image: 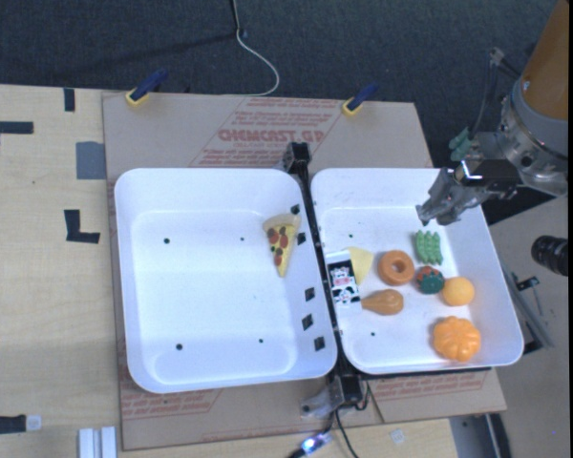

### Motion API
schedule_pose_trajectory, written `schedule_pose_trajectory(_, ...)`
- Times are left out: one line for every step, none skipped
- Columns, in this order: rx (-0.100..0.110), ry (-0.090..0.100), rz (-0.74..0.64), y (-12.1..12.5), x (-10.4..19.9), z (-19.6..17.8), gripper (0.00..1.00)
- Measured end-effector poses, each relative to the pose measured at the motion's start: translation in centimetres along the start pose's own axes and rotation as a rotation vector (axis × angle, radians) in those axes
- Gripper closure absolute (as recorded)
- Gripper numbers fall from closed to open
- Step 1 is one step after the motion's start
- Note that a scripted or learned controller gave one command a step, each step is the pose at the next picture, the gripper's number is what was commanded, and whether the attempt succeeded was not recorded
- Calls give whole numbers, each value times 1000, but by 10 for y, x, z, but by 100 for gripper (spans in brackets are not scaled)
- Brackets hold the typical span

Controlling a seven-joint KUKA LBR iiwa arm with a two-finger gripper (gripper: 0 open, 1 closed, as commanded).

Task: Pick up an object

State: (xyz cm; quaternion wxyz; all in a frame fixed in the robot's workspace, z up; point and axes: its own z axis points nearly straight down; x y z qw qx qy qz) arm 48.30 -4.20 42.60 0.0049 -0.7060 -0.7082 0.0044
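Wooden bench [38,284] carries a brown cardboard sheet [258,136], clamped at its far edge; two white bins, left [143,284] and right [487,256], sit side by side on it.

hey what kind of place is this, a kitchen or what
Probably a robot lab test bench, not a kitchen. Two white bins sit clamped on cardboard, toy food like a pizza slice and pumpkin lies inside, and a robot claw hovers above.

A robotics lab: taped bench [38,256], clamped cardboard [267,132] (blue clamps [145,87]).
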Motion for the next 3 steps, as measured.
schedule_pose_trajectory(-4,0,-4,1,67,64,100)
schedule_pose_trajectory(-7,0,-7,1,149,89,100)
schedule_pose_trajectory(-18,1,-1,2,151,13,100)
